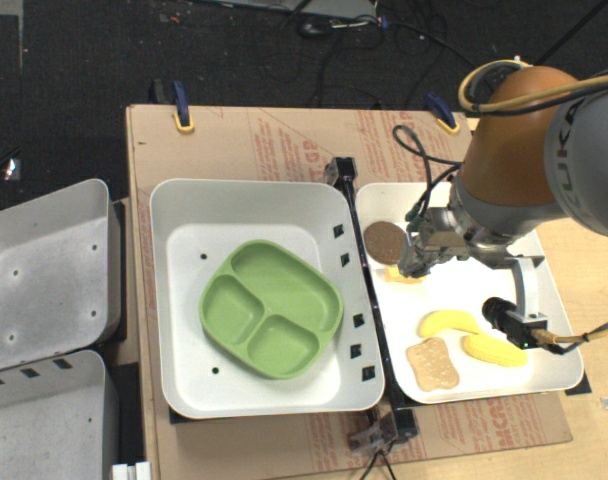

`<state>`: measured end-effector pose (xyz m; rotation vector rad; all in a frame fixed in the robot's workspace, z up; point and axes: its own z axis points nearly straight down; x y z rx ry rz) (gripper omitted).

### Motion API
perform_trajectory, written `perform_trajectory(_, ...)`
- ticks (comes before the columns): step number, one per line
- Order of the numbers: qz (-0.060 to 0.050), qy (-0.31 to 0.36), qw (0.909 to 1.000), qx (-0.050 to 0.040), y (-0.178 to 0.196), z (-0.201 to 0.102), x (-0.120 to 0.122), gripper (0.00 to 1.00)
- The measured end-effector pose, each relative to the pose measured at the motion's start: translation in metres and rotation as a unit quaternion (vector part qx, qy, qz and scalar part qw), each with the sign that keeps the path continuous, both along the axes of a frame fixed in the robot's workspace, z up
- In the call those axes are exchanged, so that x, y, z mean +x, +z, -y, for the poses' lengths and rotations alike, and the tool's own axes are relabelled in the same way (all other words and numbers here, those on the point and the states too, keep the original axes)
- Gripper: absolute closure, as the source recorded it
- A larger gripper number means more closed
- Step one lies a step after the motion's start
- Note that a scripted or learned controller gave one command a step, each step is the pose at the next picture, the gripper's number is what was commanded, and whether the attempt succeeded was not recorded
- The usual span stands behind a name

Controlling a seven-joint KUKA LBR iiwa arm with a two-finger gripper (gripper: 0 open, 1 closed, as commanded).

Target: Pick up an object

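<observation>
Bench stock, two white bins, as I see it on my feed.

Lower right, right bin [559,373]: tan cracker [432,364], two yellow banana pieces [450,322] and [494,350] just beside it. Centre, left bin [174,268]: green divided plate [271,309]. Further up the right bin: brown round disc [384,241], with the gripper [412,265] low just beside it over a small yellow item [404,276]. I cannot tell how its fingers stand.

Red lettering is printed across the board [284,133] beneath my bins; it is too faint to read. Part of "KUKA" appears on my arm [584,158].
</observation>
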<state>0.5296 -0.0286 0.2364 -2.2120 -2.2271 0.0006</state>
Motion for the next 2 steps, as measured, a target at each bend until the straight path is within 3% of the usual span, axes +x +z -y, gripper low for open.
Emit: perform_trajectory(2, 0.001, 0.001, 1.0000, 0.0000, 0.015, -0.104, -0.018, 1.00)
